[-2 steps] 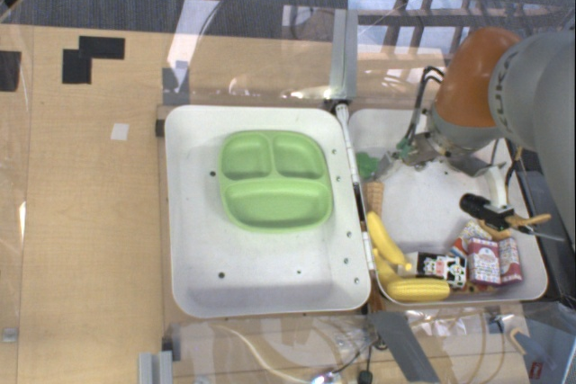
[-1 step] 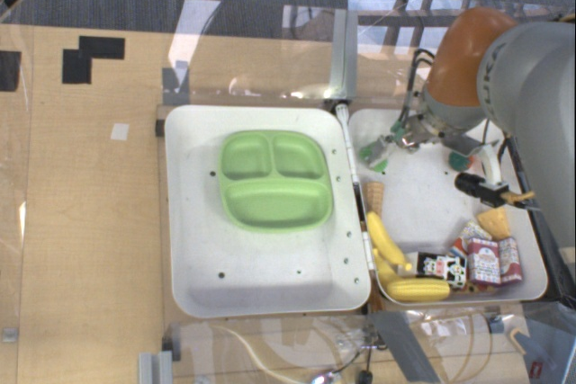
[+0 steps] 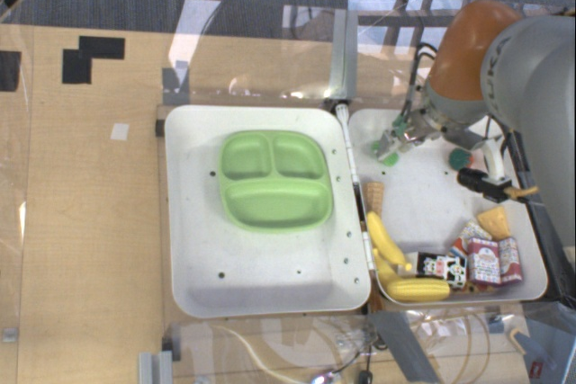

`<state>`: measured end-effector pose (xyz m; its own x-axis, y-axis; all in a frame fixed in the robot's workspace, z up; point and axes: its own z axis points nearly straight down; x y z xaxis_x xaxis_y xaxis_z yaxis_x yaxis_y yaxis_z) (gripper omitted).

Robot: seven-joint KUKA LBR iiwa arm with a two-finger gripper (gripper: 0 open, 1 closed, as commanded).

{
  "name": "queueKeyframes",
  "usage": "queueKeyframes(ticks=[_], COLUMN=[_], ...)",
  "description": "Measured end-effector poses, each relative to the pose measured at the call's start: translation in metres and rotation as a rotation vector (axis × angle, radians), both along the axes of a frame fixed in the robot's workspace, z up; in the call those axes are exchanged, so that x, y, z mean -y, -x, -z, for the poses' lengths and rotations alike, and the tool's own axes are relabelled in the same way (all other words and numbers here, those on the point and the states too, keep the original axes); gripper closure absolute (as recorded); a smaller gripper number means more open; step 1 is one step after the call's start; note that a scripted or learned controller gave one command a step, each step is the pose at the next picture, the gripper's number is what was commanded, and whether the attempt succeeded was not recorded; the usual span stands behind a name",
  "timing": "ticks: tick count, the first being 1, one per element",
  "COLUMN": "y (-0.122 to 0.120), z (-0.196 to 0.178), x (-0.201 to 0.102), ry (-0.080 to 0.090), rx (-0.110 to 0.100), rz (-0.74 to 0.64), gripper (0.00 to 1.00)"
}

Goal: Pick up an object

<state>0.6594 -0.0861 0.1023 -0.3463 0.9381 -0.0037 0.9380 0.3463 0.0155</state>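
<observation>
My gripper [image 3: 391, 147] hangs low over the far left corner of the right bin [image 3: 423, 193], with the grey and orange arm reaching in from the right. A small green bit [image 3: 388, 157] shows right at its tip; whether it is held is unclear. Along the bin's left and near sides lie a waffle cone [image 3: 373, 193], a banana [image 3: 382, 237] and a yellow corn cob [image 3: 417, 290]. A black-and-white carton [image 3: 441, 267], red cartons [image 3: 491, 261], an orange cheese wedge [image 3: 493, 221] and a dark green round piece [image 3: 460, 156] sit toward the right.
The left bin [image 3: 193, 265] holds a light green divided plate [image 3: 274, 180] in its middle. A metal divider rail [image 3: 353, 184] separates the two bins. Bare white floor lies in the middle of the right bin.
</observation>
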Motion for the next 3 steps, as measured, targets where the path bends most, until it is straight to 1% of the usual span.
queueKeyframes(ticks=[1,2,3], y=[-0.011,0.035,0.050], z=[-0.114,-0.083,-0.153], x=[-0.050,-0.017,-0.022], ry=[-0.001,0.001,0.000], rx=[-0.007,-0.011,-0.009], rz=[0.179,0.053,0.184], gripper=[1.00,1.00,1.00])
